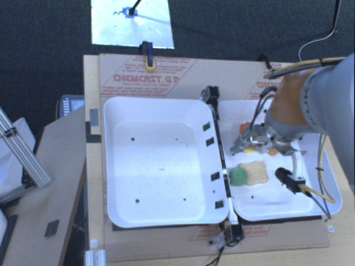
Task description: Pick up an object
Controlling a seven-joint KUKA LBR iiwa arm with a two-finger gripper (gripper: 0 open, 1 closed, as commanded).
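Just below the claw, whose grip I cannot tell, a green ball touches a tan sponge inside the right bin.

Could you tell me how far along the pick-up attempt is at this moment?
Done: the arm is over the right bin, with the gripper low among the objects. In hand: nothing visibly. The green ball and tan piece lie on the bin floor. Left: grasping and lifting one.

Arm over right bin, green ball
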